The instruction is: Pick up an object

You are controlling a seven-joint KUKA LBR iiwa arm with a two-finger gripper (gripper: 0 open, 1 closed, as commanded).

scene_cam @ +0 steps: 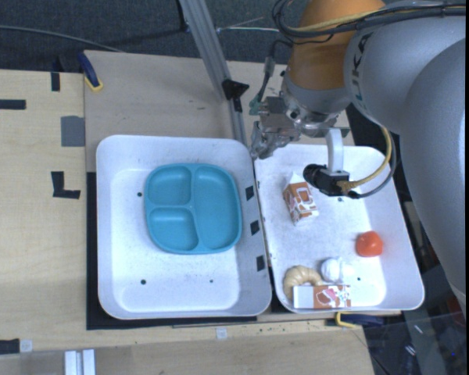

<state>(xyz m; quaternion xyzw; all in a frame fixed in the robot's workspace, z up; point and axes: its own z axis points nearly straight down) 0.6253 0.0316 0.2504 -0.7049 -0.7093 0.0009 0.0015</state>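
Two white bins sat side by side on the worktop (31, 233) when I checked the feed. I took the right bin (399, 209) as my landmark. Just beside its left wall lay the left bin (113, 287), carrying a blue divided plate (193, 208) in its upper middle part.

The jaws (264, 145) hung over the right bin's upper left corner, near the rim that it shares with the left bin. I could not tell from the feed whether they stood wide or narrow; the tips were small and dark against the rim. Nothing showed between them. The grey arm with its orange band (328, 22) came in from above the bin's far edge and covered much of its upper right side.

Candidate objects, all inside the right bin:
- a small orange-and-white carton (300, 201), in the upper middle, tilted, apart from the jaws;
- a red-orange ball (368, 244), near the right wall;
- a croissant-like pastry (300, 275), at the lower left;
- a small white round piece (331, 269), touching or just beside the pastry;
- a flat orange-and-white packet (323, 295), along the near wall, just below the pastry.

A black fitting with a yellow cable (328, 180) hung just beside the carton.
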